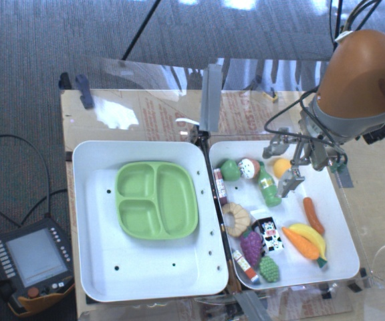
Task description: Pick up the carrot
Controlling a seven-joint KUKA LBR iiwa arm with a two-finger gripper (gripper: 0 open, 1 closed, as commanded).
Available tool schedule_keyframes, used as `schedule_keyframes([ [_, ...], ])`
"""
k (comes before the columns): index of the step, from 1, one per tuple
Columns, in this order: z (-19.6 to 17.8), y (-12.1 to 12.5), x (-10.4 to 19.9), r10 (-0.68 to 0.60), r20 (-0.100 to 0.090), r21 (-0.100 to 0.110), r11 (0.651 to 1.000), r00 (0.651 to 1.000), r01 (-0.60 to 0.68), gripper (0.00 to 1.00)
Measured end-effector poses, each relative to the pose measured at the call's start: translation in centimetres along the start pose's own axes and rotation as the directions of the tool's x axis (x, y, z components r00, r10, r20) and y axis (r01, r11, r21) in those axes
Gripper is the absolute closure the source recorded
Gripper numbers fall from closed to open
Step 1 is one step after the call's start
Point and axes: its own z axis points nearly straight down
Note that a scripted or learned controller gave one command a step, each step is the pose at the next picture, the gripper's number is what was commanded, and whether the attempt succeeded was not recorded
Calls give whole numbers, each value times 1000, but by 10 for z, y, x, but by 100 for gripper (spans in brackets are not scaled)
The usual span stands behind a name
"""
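Hovering over the right bin [350,246], the claw [293,179] hangs empty, fingers spread, well short of the carrot [300,242]. That one lies flat near the front wall, touching the banana [311,235], so there's open room only on its left side.

Glossy smooth plastic shows on the green tray [158,200], both white bins [85,179] and the carrot [301,243].
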Motion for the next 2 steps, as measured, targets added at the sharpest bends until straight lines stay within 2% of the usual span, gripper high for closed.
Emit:
schedule_keyframes([
  [1,-48,-59,5,20,6,2,1000,1000,-20,0],
  [2,23,-112,84,183,-4,0,983,983,-183,0],
])
